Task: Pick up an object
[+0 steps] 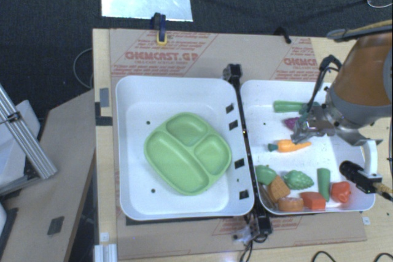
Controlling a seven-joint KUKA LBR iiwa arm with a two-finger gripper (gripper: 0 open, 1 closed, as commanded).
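while the gripper hung low over the right bin at centre right of the frame, we could not tell how it was set. we judged the orange carrot just below it the likely pick, a smooth tapered plastic toy. more glossy toy foods crowded the bin's lower edge. the left bin held a moulded green divided plate.

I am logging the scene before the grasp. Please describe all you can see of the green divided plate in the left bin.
The green divided plate is pale green and looks like smooth plastic. It is a rounded shape with three compartments: one long, two smaller. It lies flat, turned at a slant, near the middle of the left bin, resting on its floor. Nothing lies in it, and it touches no wall.
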